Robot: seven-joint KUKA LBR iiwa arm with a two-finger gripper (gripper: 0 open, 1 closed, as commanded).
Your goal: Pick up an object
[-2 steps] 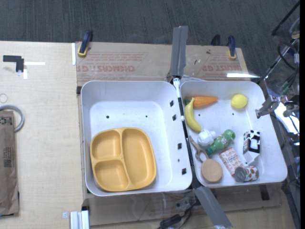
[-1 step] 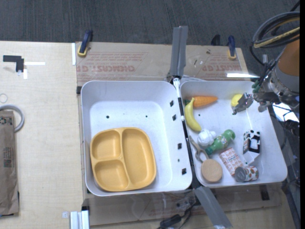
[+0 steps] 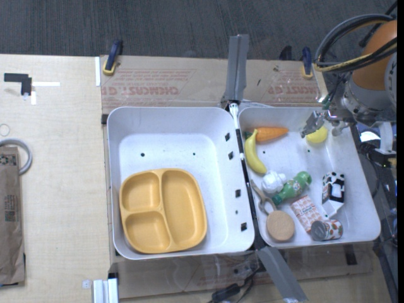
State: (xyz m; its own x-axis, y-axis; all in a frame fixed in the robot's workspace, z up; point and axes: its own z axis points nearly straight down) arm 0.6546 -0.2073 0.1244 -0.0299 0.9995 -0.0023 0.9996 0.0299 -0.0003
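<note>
Altogether the desk (image 3: 57,169) carries two white bins: the left bin (image 3: 126,131) holds one yellow divided plate (image 3: 163,210) toward its near left corner. The right bin (image 3: 360,169) holds one banana (image 3: 254,153) and one carrot (image 3: 270,133) near its far left corner, one green bottle (image 3: 293,187) mid-bin, one round cookie (image 3: 280,226) and one can (image 3: 325,230) along its near edge, and one black-and-white carton (image 3: 333,191) by its right edge. At that bin's far right corner the tool (image 3: 315,128) sits against one lemon (image 3: 317,135); I cannot tell whether it is open or closed.
</note>
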